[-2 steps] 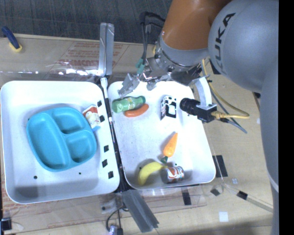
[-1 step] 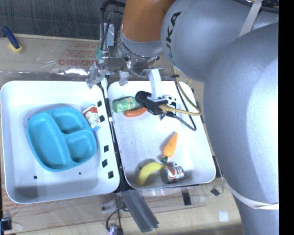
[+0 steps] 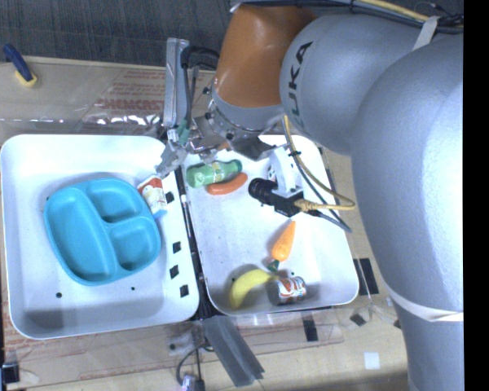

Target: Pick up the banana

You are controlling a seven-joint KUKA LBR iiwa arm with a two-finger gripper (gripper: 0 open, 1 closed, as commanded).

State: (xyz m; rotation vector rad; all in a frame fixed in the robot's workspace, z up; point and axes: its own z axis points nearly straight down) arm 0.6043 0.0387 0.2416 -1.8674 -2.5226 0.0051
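The banana (image 3: 248,285) lies well apart from the gripper (image 3: 182,147), down at its five o'clock. Whether the gripper is open or closed, I cannot tell.

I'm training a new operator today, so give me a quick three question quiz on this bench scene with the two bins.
1. True or false: the yellow curved banana lies in the bin with the blue compartment tray.
2. Which item lies nearest the banana? A green packet B small red-and-white can C small bottle
3. Fill in: the orange carrot lies in the ___ white bin of the view.

Key: 1 false; 2 B; 3 right.
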